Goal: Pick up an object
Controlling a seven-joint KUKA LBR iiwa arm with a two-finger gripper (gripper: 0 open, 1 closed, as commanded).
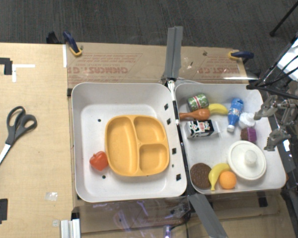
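My gripper hangs over the right rim of the right bin, open, with nothing between its fingers. Just to its left lie a small purple object and a blue bottle. A white round lidded bowl sits below the gripper. Further left are a green can, a banana, an orange-brown drumstick toy and a black-and-white carton. A brown round cookie, a second banana and an orange lie along the bin's near side.
The left bin holds a yellow divided plate and a red fruit-like toy. Scissors lie on the wooden bench at the left. A grey bar stands behind the divider between the bins.
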